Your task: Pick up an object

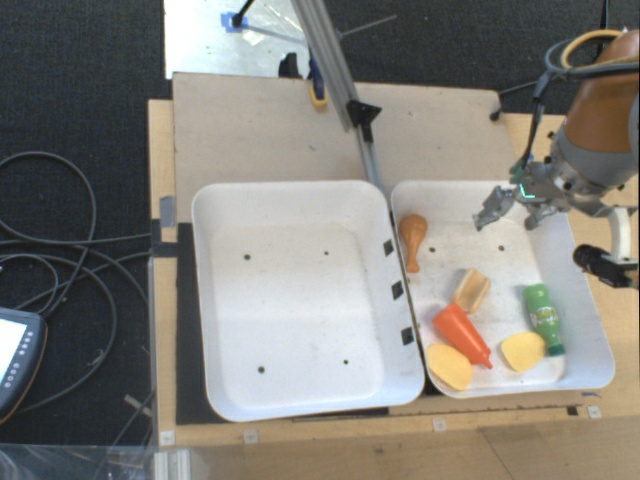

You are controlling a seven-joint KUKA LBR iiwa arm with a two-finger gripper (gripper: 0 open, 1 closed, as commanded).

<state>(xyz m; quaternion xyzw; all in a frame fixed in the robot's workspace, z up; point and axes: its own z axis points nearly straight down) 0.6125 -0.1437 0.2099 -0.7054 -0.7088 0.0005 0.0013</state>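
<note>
Six objects [474, 291] in right bin [590, 368]

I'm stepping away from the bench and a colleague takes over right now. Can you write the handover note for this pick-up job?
Claw: open, holding nothing, poised above the far end of the right bin.
Things, all in the right bin: drumstick by the left wall, bread piece mid-bin, orange-red carrot-like piece, two yellow pieces at the near end, green bottle on the right side.
Left bin sits beside it.
Done: nothing picked yet.
Left: lower onto one item, close, lift.
</note>
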